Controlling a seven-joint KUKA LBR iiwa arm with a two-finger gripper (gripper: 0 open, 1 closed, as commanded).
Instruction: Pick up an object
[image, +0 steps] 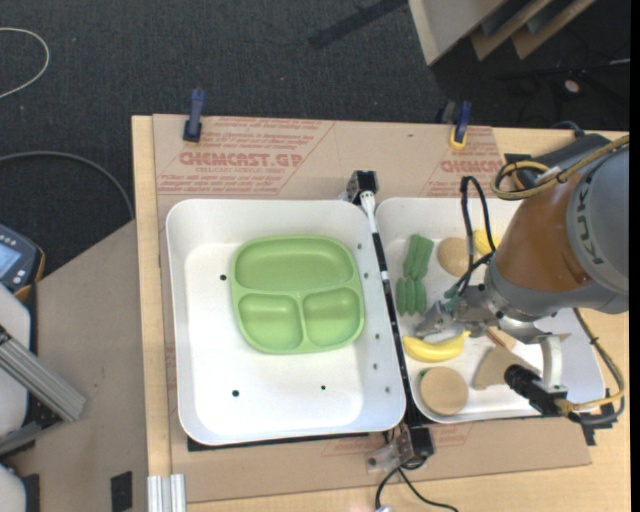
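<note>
Arm (560, 240) enters from the right and is bent low over the right bin (392, 215). Gripper (440, 322) sits down among the items in that bin, just above the banana (434, 348) and just beside the lower end of the green bean pods (412, 272). Its state cannot be told: the metal parts are small and partly covered by the wrist, and nothing is clearly seen between them. Banana lies flat near the bin's left wall, curved, with its ends turned up toward the gripper; contact with the gripper cannot be confirmed. Bean pods lie upright along the left side of the bin, above the banana. A round tan piece (444, 391) rests at the bin's front left corner, below the banana. A pale wedge-shaped piece (490, 368) lies just to its right. Another tan round item (453, 255) and a bit of yellow (483, 242) show behind the cables near the arm. Left bin (190, 330) holds a green divided plate (298, 293), lying flat, well apart from the gripper. Both bins sit side by side on the brown board (250, 150).
</note>
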